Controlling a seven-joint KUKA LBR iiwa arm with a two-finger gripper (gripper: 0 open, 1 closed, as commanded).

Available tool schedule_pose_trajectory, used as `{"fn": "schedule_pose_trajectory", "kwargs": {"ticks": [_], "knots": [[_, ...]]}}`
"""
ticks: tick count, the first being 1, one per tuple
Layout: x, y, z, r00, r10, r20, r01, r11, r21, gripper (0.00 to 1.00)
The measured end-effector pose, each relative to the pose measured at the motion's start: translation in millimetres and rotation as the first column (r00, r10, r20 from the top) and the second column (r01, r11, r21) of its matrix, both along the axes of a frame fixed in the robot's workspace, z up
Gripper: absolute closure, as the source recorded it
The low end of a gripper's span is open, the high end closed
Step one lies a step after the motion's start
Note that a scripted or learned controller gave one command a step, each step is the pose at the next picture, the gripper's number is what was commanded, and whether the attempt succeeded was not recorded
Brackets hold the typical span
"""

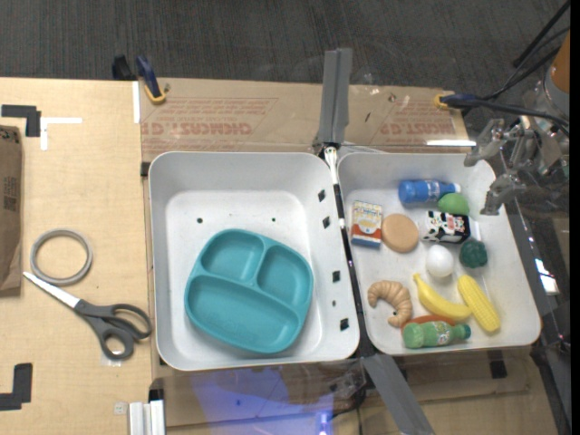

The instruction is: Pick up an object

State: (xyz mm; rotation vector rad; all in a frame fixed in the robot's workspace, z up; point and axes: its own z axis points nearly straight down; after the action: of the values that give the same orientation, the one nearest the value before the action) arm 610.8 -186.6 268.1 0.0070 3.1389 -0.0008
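- The pincer hangs at the far right, over the upper right rim of the right bin; from here I cannot tell how it is set, and nothing shows in its grasp.
- The right bin holds all the small things, none of them lifted.
- A blue bottle lies along the bin's back part, with a green piece just beside its right end.
- A small carton stands near the bin's left wall, touching a round tan cookie.
- A black-and-white carton sits right of the cookie, and a dark green lump lies just past it.
- A white egg rests in the middle, near the top of a banana.
- A corn cob lies right beside the banana, tilted the same way.
- A croissant sits toward the front left, and a green bottle lies on its side along the front wall.
- The left bin carries a teal divided plate.
- On the tabletop to the left lie a roll of tape and scissors, near each other.
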Motion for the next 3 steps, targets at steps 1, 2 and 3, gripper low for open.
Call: {"fn": "schedule_pose_trajectory", "kwargs": {"ticks": [1, 2, 3], "knots": [[-10, 15, -150, 0.986, 0.169, 0.014, -0.169, 0.986, -0.006, 0.0], [52, 22, -162, 0.976, 0.22, 0.003, -0.22, 0.976, -0.005, 0.0], [-41, 17, -175, 0.975, 0.222, 0.002, -0.222, 0.975, -0.001, 0.0]]}}
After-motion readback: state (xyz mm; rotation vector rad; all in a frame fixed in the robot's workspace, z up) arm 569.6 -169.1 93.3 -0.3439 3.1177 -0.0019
